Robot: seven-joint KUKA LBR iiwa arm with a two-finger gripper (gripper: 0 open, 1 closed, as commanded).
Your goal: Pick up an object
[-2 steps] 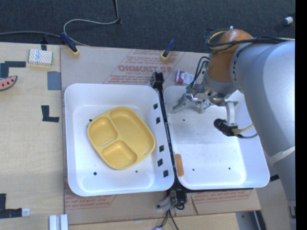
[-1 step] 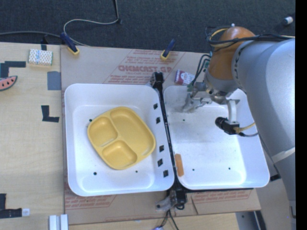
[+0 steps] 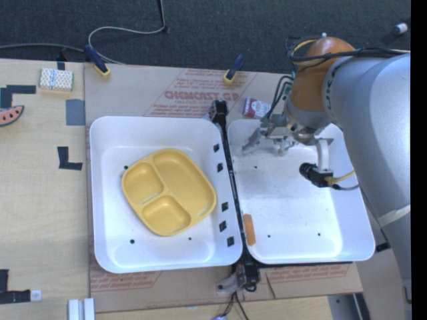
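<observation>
A yellow divided plate (image 3: 169,191) lies in the middle of the left bin (image 3: 107,199). A small orange stick-shaped object (image 3: 249,229) rests in the right bin (image 3: 300,205), against its left wall near the front. My gripper (image 3: 265,145) hangs over the far left part of the right bin, well behind the orange object. Its two metal fingers (image 3: 249,143) are spread apart and open, with nothing between them.
A black divider (image 3: 225,179) runs between the bins. On the cardboard behind the right bin lies a small red and white packet (image 3: 255,107). Two blue and yellow clamps (image 3: 97,60) sit at the cardboard's far edge. The arm's grey body (image 3: 380,132) covers the right side.
</observation>
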